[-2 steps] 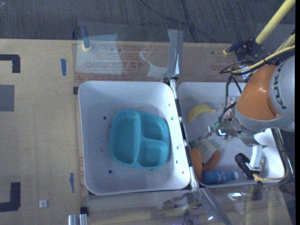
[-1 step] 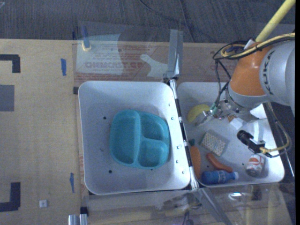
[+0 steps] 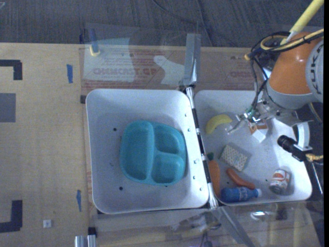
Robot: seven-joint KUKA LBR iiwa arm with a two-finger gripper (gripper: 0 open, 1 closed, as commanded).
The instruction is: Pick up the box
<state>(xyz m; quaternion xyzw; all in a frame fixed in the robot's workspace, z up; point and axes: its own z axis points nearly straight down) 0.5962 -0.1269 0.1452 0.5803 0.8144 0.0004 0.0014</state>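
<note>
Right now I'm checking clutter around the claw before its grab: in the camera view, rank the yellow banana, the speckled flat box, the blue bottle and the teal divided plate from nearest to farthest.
From the claw:
1. Yellow banana, to its left in the right bin.
2. Speckled flat box, below it, mid-bin.
3. Blue bottle, at the bin's lower edge.
4. Teal divided plate, in the left bin.

Tan bench spans the frame, bearing left bin at centre, right bin at lower right.
</note>
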